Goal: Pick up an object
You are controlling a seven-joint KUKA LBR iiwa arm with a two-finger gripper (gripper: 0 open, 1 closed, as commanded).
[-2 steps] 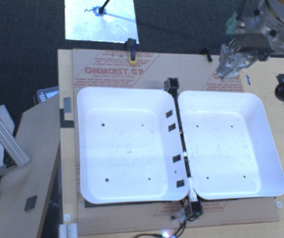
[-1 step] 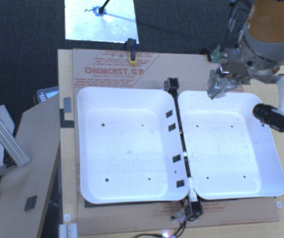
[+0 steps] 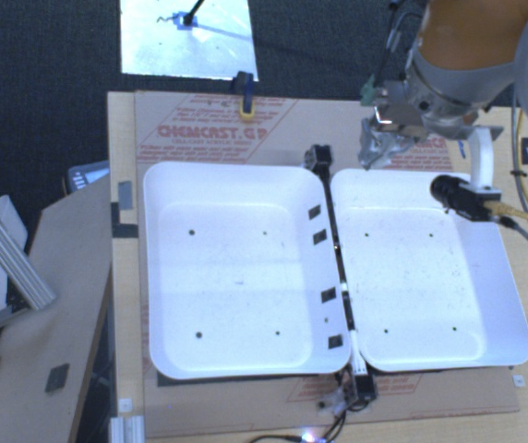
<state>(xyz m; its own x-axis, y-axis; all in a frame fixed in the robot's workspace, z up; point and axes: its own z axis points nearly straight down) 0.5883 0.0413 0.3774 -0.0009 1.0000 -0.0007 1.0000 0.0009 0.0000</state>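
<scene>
The arm (image 3: 472, 35) comes in from the right and hangs over the far edge of the right bin (image 3: 486, 340). Its gripper (image 3: 379, 150) points down, above the far left corner of this bin, near the black clips (image 3: 324, 224) that join the two bins. I cannot tell the state of the pincer from this view, because its tips are small and dark against the cardboard sheet (image 3: 213, 132). I see no object to pick in the right bin or in the left bin (image 3: 167, 349); their white floors show small dark dots. A small yellow and blue piece (image 3: 245, 95) stands on the far side of the cardboard.
</scene>
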